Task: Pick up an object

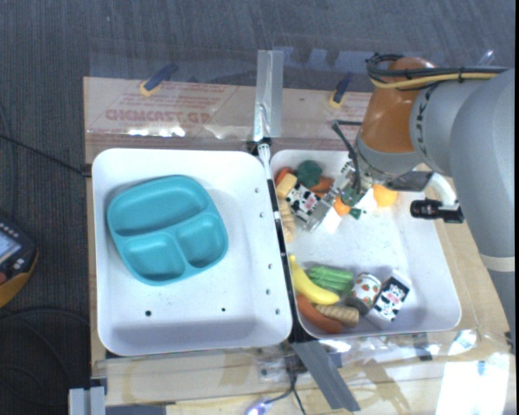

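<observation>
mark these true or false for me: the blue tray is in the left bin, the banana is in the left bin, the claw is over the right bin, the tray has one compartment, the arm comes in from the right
1. The blue divided tray lies in the left bin. True.
2. The banana lies in the left bin. False: it lies in the right bin, near its front left, beside a green vegetable.
3. The claw is over the right bin. True: it sits low at the back of that bin, among the toy foods there.
4. The tray has one compartment. False: it has three, one long and two smaller.
5. The arm reaches in from the right of the view. True.
</observation>
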